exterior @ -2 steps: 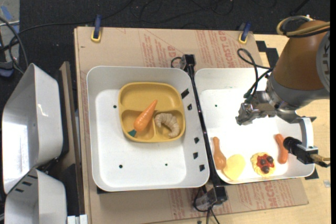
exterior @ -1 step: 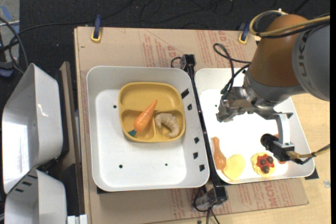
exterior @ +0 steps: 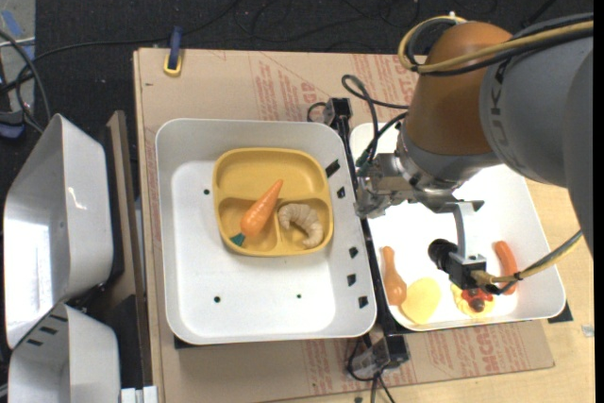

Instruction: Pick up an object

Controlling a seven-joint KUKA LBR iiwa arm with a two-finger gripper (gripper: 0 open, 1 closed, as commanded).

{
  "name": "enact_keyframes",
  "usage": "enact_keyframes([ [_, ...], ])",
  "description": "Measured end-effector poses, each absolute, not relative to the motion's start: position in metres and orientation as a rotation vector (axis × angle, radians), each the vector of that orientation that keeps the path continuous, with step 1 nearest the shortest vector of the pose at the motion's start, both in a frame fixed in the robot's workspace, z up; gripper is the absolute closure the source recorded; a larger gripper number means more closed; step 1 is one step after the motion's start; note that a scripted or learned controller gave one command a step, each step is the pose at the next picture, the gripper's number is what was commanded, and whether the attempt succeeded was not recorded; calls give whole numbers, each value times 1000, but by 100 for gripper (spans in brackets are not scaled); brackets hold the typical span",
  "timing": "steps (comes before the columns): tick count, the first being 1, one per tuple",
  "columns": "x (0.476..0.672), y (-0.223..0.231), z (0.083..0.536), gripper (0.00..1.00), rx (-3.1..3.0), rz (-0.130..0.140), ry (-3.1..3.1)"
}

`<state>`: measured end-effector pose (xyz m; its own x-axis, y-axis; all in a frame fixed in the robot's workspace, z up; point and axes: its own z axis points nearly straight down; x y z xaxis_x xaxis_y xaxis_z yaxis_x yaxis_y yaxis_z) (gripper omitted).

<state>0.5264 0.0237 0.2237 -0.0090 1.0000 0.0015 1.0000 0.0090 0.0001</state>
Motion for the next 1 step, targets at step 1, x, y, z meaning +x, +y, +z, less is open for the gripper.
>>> enact_keyframes([
  [1,538,79,233,100,-2211,-4,-2232],
])
